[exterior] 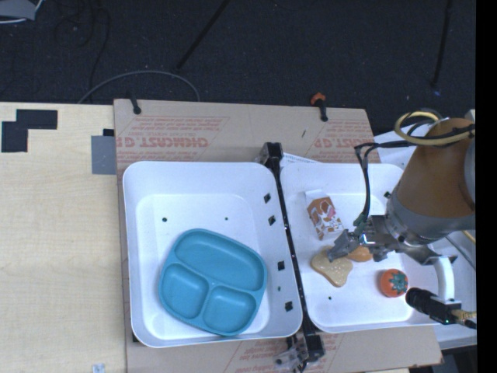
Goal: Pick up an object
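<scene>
The gripper dipped low over the tan cookie, at nine o'clock from the tomato; finger spread: cannot tell.

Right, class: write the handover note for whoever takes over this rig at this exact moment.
Gripper: low in the right bin, at the tan flat piece; grip cannot be told.
Things: snack packet just up-left of it, orange-red ball to its right. Blue divided plate lies in the left bin.
Done: nothing visibly lifted.
Left: secure one object and raise it.
</scene>
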